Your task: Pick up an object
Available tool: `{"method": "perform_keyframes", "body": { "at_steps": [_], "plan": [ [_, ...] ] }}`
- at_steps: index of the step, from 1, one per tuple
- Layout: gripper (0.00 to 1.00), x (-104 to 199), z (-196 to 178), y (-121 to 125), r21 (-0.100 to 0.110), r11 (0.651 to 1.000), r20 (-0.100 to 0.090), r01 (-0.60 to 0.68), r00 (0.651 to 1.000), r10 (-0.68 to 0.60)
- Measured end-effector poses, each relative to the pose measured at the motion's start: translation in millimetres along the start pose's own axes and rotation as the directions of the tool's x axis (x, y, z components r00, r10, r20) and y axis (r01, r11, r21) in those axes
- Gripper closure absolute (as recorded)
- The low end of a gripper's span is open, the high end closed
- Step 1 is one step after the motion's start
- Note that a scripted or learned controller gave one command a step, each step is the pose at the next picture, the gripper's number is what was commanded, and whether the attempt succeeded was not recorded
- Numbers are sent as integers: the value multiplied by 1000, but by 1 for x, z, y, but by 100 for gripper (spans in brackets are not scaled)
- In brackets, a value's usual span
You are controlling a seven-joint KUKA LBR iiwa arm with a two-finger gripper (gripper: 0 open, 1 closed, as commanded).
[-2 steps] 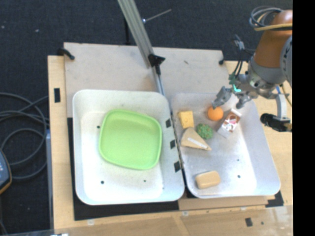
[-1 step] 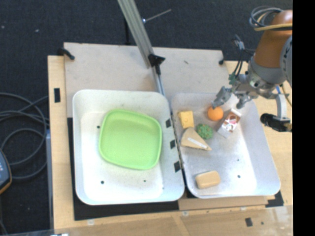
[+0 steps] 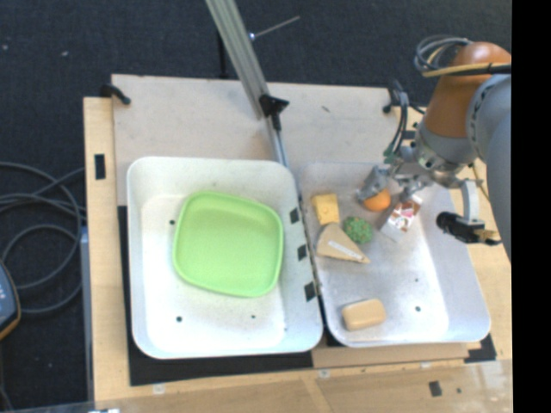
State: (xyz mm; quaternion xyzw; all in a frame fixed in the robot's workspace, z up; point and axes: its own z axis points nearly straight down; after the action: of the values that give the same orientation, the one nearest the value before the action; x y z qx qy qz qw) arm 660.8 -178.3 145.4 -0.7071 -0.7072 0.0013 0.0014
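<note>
My gripper [image 3: 389,193] hangs low over the back of the right bin [image 3: 448,308], reaching in from the right. A small orange ball [image 3: 375,202] lies right at its tip, partly covered by it. Whether the ball is gripped cannot be made out. Beside the tip on the right is a small white and red thing [image 3: 401,218]. Further left in the same bin lie a yellow block [image 3: 325,208], a green broccoli-like piece [image 3: 358,229] and a pale cheese wedge [image 3: 339,248]. A tan oblong lump [image 3: 362,314] rests near the front.
The left bin [image 3: 155,317] holds a light green square plate [image 3: 228,243]. A slanted metal rod [image 3: 245,54] comes down to the divide between the bins. Cables lie on the dark floor at far left.
</note>
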Motion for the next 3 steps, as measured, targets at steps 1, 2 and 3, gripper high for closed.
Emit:
{"method": "perform_keyframes", "body": {
  "at_steps": [1, 2, 3],
  "plan": [
    [0, 0, 22, 2, -8, 1000, 1, 0, 1000, 0],
    [100, -1, 13, 1, -6, 1000, 1, 0, 1000, 0],
    [100, -1, -30, 2, -9, 1000, 1, 0, 1000, 0]
  ]
}}
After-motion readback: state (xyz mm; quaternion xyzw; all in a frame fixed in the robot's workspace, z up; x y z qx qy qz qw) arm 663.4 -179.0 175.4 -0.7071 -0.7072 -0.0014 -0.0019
